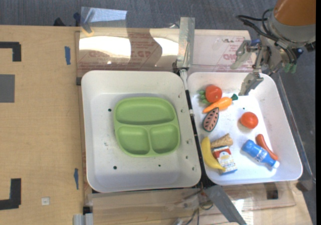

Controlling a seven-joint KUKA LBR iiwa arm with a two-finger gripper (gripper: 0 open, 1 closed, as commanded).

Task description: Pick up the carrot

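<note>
Gripper [249,84] hangs over the right bin's [286,119] far rim with nothing between the fingers, which look slightly apart; carrot [219,104] lies near, at its 8 o'clock. Best to drop over the carrot's middle and close across its narrow width, clear of the tomato [213,92] touching it at 11. The right bin also has a banana [209,155], bottle [257,152], orange ball [249,120]; left bin [95,134] holds a green tray [146,126].

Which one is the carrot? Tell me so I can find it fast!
Look in the right white bin, near its upper left corner. Just under the red tomato lies the carrot: a thin orange stick with a green tip, unlike the round tomato above and the dark oval below it.
</note>
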